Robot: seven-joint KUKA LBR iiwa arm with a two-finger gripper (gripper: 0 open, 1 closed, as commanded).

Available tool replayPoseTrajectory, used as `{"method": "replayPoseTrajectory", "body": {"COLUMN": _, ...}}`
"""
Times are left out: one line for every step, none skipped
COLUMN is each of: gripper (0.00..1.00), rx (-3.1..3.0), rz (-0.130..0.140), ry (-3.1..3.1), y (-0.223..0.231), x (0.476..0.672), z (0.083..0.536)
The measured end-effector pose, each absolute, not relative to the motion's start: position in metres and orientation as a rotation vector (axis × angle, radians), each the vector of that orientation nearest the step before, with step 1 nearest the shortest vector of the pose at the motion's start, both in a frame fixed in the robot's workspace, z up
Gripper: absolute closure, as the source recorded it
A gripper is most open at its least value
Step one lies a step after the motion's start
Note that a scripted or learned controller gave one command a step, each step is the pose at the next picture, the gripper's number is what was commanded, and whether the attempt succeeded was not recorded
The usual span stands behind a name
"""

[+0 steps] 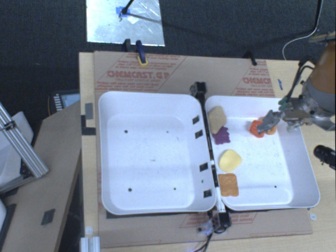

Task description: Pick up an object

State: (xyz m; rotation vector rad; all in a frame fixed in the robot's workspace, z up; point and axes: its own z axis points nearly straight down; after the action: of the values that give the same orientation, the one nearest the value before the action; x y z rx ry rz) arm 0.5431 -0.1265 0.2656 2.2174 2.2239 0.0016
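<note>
Right now the gripper (pixel 269 122) sits low in the right bin (pixel 299 161), at about two o'clock from that bin's centre, with its dark fingers down over a small orange object (pixel 257 128). Whether the fingers are parted or closed on it I cannot tell (they merge with the orange shape from this high slant), so no hold can be claimed.

Judging by that, the reach is done and the grasp and the lift are left: the orange object looks to be resting on the bin floor.

Its long axis appears to run roughly from nine to three o'clock, with the three o'clock end tucked under the fingers; its form is too small to name.

Further out, along the divider at nine o'clock from the gripper, lie a tan lump (pixel 216 118), a purple piece (pixel 222 135), a yellow rounded piece (pixel 230 160) and an orange-brown square (pixel 228 185). The left bin (pixel 152 156) lies beyond them.
</note>
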Motion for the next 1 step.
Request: {"method": "replayPoseTrajectory", "body": {"gripper": 0.00, "rx": 2.200, "rz": 0.016, "ry": 2.234, "y": -0.0099, "x": 0.5241, "z": 0.3547}}
